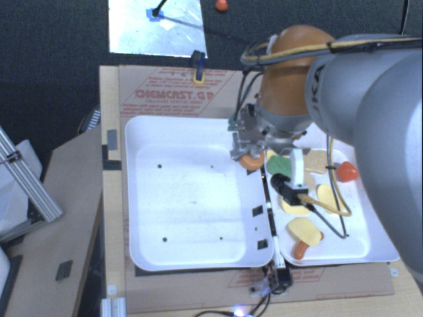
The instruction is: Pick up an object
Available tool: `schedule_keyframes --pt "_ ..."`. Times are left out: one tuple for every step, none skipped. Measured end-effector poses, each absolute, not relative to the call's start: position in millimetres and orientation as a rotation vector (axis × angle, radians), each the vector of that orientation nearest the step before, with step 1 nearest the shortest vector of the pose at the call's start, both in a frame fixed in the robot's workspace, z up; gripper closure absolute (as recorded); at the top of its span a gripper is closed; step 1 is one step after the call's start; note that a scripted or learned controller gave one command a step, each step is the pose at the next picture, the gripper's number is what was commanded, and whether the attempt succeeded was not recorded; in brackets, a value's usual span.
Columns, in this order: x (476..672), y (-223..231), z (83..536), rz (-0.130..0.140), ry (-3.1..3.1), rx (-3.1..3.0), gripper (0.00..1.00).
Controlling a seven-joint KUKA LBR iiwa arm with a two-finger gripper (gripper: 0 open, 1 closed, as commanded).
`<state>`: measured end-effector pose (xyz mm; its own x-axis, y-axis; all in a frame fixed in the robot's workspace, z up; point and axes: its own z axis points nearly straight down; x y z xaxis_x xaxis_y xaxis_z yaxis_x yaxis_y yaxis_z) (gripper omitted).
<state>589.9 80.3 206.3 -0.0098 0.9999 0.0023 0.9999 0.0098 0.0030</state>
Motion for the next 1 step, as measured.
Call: schedule_keyframes --pt "538.7 136.7 221.4 0.001 2.236 2.212 1.0"
